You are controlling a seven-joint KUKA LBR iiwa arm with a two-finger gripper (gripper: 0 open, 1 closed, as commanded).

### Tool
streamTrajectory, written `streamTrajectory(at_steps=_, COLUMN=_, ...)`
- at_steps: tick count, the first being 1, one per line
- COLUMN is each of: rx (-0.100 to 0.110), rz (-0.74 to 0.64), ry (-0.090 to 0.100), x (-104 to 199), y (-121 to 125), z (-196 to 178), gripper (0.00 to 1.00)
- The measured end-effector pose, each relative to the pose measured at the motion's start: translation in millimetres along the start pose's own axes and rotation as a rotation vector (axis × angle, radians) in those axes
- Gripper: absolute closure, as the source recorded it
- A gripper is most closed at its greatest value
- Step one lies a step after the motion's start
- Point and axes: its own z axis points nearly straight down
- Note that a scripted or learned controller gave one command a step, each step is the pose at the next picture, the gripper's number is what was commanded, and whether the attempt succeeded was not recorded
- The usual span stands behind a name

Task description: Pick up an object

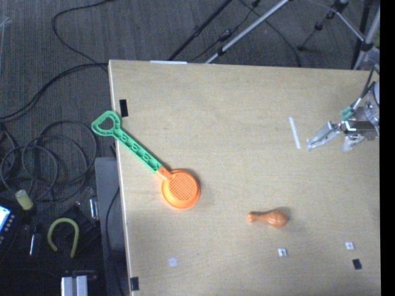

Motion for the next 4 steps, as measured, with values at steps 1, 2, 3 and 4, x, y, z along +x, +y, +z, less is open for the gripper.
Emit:
streamTrajectory(at_steps=1, rx=0.001, rz=0.367, ry=-0.003, x=-4.2, y=51.3, z=55.4, gripper=0.00)
streamTrajectory(at_steps=2, rx=0.001, rz=0.159, ry=-0.003, x=12.6, y=95.4, z=129.8, gripper=0.00)
streamTrajectory(at_steps=3, rx=0.000, rz=0.068, ry=-0.005, x=4.4, y=130.7, z=198.5, gripper=0.00)
streamTrajectory(at_steps=4, rx=-0.001, rz=-0.295, ry=-0.001, x=43.5, y=130.6, z=198.6, gripper=0.00)
